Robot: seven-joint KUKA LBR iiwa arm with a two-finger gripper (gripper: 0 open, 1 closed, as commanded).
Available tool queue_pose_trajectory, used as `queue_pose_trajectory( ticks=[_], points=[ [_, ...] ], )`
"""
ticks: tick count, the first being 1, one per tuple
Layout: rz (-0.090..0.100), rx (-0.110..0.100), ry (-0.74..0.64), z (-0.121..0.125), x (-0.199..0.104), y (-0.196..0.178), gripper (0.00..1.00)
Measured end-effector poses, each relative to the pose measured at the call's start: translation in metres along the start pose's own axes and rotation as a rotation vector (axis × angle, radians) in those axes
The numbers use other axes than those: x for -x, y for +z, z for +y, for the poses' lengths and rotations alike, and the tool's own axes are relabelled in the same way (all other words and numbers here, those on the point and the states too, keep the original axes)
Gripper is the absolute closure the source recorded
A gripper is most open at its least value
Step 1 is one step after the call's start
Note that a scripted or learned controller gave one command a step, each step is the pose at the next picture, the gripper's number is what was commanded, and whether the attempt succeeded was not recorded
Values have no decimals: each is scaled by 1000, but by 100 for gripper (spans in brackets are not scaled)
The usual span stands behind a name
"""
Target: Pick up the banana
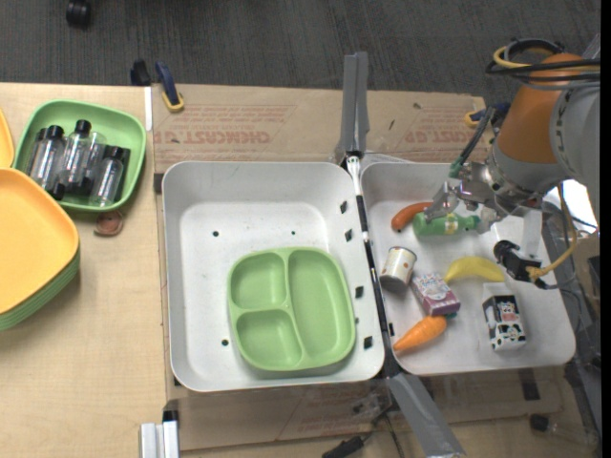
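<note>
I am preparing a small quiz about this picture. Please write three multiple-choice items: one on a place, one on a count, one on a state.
1. Where is the banana?
A. right bin
B. left bin
C. green tray

2. How many carrots lie in the right bin?
A. one
B. two
C. four

3. How is the green tray in the left bin?
A. stacked
B. upside down
C. lying flat

Answers: 1 A, it lies near the gripper; 2 B, one carrot behind, another carrot in front; 3 C, its compartments face up.
</note>
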State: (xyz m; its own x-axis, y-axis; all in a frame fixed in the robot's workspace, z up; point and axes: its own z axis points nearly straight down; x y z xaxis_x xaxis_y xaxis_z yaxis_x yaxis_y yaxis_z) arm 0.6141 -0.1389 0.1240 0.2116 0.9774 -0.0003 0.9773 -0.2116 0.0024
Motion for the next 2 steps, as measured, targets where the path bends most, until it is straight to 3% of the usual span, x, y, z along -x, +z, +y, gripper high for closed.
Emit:
queue_pose_trajectory(
  ticks=[1, 2],
  points=[
    [7, 30, -79, 2, 20, 14, 0],
    [-1, -1, -153, 47, 26, 31, 0]
  ],
)
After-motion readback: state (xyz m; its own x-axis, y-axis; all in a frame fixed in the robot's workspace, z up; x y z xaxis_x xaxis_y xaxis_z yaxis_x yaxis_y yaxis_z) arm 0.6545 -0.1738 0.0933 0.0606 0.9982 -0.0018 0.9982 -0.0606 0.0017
